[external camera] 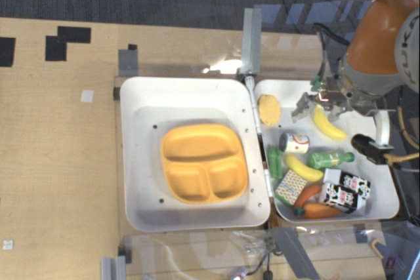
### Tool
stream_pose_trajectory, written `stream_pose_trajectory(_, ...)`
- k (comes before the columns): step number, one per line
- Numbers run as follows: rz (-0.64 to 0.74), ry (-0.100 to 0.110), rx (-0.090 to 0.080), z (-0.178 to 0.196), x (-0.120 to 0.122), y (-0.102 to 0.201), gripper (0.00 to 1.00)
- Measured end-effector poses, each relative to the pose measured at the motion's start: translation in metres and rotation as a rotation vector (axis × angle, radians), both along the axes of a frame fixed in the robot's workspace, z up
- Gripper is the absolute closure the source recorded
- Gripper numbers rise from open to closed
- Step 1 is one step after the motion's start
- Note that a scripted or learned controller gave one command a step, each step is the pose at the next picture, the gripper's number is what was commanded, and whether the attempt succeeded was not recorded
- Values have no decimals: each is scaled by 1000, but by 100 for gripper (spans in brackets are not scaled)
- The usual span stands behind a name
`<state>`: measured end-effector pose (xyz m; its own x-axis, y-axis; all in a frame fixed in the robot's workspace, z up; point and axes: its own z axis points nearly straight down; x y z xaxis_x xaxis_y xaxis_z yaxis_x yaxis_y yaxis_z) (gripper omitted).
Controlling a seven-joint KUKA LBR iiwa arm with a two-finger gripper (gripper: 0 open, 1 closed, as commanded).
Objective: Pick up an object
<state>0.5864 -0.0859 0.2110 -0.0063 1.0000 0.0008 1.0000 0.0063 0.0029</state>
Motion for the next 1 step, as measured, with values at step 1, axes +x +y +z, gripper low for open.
stream_pose_trajectory(1,88,-2,-3,-29,33,-73,0)
